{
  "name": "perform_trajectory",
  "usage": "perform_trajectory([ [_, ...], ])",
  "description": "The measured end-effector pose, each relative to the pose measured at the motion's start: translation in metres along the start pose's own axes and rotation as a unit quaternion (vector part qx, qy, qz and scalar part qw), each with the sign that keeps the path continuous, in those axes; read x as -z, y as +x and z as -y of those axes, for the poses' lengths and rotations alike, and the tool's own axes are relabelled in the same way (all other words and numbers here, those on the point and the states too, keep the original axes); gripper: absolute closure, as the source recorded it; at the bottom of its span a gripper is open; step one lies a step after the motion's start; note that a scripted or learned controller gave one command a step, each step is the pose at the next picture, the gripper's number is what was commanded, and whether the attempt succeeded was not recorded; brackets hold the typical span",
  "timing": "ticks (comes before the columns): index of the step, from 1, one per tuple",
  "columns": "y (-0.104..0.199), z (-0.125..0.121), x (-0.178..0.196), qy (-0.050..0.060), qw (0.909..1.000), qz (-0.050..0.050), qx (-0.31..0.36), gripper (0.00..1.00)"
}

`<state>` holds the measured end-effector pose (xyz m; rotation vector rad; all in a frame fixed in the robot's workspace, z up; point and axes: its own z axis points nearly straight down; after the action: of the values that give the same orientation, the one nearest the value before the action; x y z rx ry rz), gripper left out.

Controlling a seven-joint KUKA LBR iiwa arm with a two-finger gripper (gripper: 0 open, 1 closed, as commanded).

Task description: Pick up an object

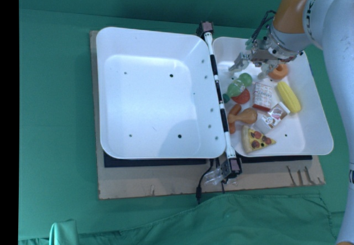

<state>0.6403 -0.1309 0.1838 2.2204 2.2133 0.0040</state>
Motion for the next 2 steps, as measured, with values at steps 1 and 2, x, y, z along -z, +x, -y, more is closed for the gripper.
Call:
perform_trajectory([
  [1,-0.002,-0.003,0.016,-0.007,1.0,0.002,-0.001,1.0],
  [2,0.001,-0.007,0.083,-0.003,1.0,0.0,0.001,1.0],
])
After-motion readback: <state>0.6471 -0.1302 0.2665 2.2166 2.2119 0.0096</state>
